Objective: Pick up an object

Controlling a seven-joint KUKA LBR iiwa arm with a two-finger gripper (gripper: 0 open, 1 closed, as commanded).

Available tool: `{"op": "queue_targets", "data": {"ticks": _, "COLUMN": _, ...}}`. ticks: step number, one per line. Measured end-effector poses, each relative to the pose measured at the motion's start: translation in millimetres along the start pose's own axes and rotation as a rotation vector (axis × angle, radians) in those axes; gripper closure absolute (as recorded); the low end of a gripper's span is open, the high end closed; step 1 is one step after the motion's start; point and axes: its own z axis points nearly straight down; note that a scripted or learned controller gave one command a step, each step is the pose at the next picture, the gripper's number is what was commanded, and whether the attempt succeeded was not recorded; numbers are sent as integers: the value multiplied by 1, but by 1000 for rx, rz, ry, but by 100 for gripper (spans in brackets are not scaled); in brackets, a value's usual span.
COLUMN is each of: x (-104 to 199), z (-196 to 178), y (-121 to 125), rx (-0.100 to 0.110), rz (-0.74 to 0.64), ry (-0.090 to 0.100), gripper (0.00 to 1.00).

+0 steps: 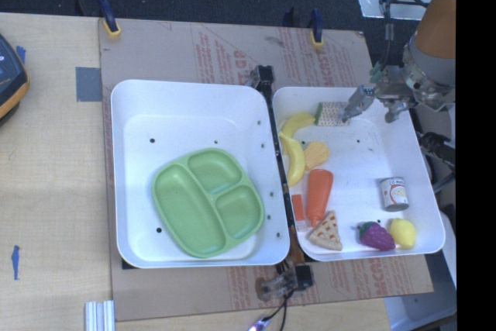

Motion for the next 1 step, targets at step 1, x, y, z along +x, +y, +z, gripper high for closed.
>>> {"op": "queue_targets", "data": {"ticks": 1, "x": 32, "z": 98, "y": -68, "rx": 4, "rz": 1, "ry": 1, "gripper": 0}}
